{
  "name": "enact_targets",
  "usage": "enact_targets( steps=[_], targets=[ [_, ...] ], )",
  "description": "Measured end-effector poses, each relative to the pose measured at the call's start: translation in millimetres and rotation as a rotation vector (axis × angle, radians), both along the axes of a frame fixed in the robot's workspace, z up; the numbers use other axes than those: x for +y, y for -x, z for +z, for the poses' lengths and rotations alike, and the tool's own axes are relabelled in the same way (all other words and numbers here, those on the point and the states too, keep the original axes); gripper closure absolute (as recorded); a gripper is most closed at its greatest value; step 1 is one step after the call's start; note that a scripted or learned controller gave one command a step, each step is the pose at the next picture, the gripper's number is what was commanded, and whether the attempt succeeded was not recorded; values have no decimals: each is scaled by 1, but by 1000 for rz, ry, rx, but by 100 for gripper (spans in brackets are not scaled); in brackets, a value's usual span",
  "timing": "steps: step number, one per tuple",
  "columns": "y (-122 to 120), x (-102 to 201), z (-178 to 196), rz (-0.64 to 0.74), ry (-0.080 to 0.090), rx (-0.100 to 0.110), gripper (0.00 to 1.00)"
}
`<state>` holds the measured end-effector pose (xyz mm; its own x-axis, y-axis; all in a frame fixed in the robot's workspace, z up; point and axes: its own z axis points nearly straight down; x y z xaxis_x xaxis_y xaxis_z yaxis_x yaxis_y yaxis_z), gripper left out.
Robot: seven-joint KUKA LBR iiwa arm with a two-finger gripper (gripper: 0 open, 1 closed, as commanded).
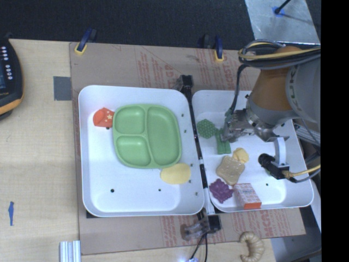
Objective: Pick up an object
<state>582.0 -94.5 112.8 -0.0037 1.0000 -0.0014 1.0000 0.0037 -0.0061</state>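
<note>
Right bin [305,200] crowded along its left side, green plate [147,135] filling left bin [98,190], bare floor seemingly near front.

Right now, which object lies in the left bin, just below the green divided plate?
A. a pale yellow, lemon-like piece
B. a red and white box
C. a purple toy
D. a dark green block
A: the pale yellow piece lies in the left bin, touching the lower edge of the green divided plate.

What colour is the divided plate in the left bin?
Light green, seen in the camera view: divided plate.
</note>
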Motion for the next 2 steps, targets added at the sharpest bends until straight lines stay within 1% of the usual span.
enact_targets(
  steps=[1,2],
  targets=[
    [0,0,0,1,1,0,0],
    [6,-10,-22,-1,-1,0,0]
  ],
)
